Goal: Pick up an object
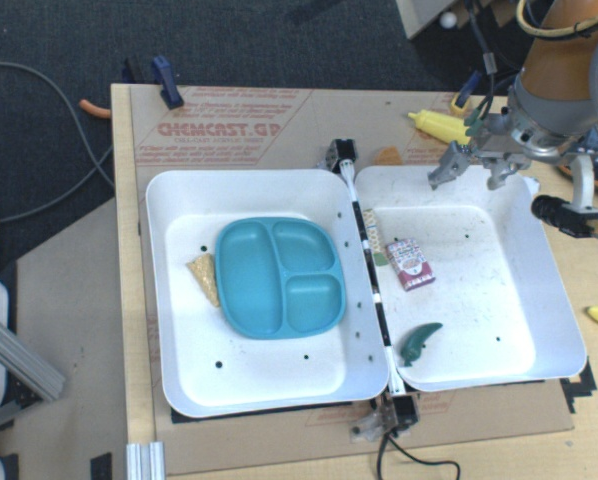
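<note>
My gripper (476, 171) hangs over the far rim of the right bin (539, 268), its two grey fingers spread apart with nothing between them. In that bin lie a small pink-and-white packet (410, 264) near the left side and a dark green curved piece (418, 342) at the front left corner. The left bin (179, 228) holds a teal divided plate (279, 275) with a tan textured piece (204, 277) poking out from under its left edge.
A yellow object (439, 125) lies on the bench behind the right bin, close to the gripper. A blue clamp (165, 79) sits at the bench's far left corner. Black clips (341, 153) join the bins at their shared edge.
</note>
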You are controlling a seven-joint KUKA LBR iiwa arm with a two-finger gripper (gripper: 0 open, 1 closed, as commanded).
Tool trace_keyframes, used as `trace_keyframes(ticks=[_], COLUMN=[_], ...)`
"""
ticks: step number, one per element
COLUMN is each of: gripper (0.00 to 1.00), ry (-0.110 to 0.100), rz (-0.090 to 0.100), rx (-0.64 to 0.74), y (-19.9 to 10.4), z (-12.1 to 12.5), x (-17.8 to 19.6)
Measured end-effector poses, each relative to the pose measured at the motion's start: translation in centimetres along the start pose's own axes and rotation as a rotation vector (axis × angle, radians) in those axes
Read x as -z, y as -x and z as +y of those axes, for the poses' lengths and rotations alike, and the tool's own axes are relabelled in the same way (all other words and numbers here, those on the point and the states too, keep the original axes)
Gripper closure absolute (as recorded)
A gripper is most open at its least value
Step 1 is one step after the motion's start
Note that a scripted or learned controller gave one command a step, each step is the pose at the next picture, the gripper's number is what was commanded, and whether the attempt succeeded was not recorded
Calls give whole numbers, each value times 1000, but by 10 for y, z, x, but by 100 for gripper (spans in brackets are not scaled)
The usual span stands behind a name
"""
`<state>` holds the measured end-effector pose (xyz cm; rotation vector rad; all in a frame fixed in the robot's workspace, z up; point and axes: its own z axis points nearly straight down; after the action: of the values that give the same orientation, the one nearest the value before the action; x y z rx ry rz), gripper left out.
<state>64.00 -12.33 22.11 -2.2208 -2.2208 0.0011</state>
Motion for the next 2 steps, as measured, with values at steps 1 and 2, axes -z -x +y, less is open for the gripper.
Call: trace_keyframes(ticks=[1,2], gripper=[0,0], ry=[-1,-2], rz=[1,1], rx=[1,-1], y=[-31,-28], z=[-20,-57], x=[-74,-124])
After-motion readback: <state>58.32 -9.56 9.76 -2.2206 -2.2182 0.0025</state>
